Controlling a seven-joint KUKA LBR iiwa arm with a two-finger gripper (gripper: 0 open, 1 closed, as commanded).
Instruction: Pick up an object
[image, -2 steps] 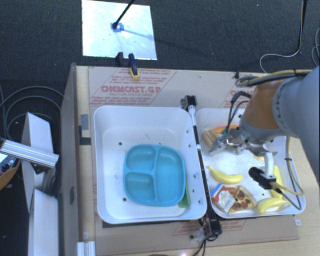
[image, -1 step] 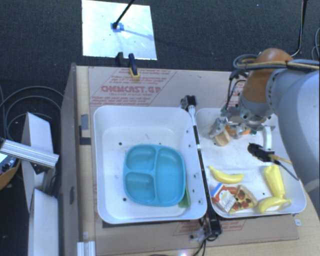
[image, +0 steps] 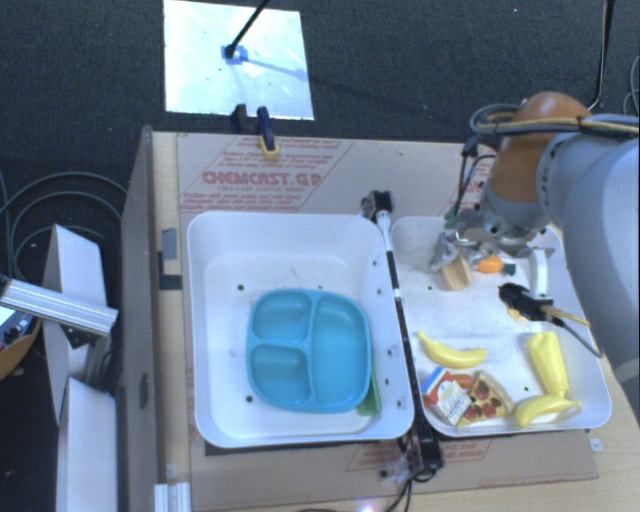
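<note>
Gripper (image: 452, 250) was low over the upper left part of the right bin (image: 480, 320), the arm coming in from the frame's right. Nearest candidate for the pick was a small tan block (image: 457, 275), directly at the gripper's lower edge, touching it or just beside it on the lower-left side. The view from above did not settle contact. The block looked stubby and a little tilted, with no clear long axis at this size. A small orange piece (image: 489, 265) lay just to the right of the block, also near the gripper. Whether the gripper was open, closed, or clamped on the block could not be told, since the wrist body covered that spot. I therefore recorded no grasp. Judgement: the coming move turns on whether the block sits inside the gap or just outside it toward the lower left. If outside, a small shift that way is needed before closing. Other items were well apart: a banana (image: 452, 350) lower in the same bin, and a blue divided plate (image: 308, 350) in the left bin (image: 230, 300).
</note>
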